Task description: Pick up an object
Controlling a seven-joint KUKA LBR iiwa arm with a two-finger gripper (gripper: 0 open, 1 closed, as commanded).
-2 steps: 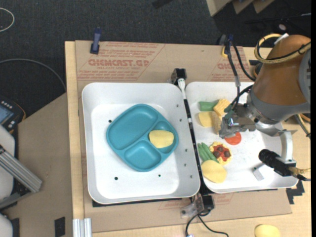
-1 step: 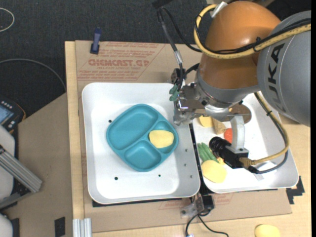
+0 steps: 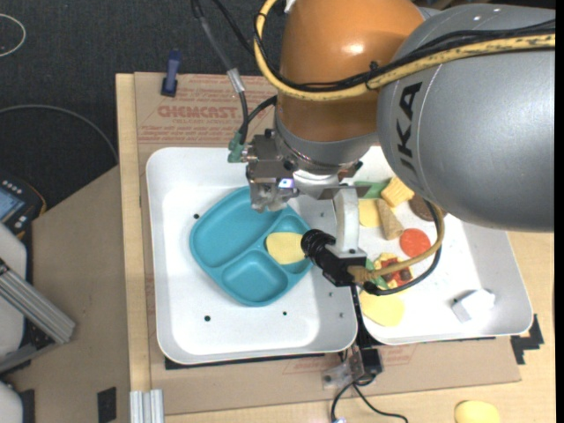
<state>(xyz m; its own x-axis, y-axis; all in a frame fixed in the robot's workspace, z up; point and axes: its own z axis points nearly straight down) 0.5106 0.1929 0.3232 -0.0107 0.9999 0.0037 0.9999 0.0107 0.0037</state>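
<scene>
Your gripper hangs over the left bin, at the far edge of the blue divided plate; you cannot tell its state. A yellow piece lies on the plate.

Bench: brown board w/ red print along the far edge. Two shallow white bins sit on it side by side, touching at the middle: left bin, right bin. Blue clip at the far-left corner. Yellow lump near the front-right edge.
</scene>
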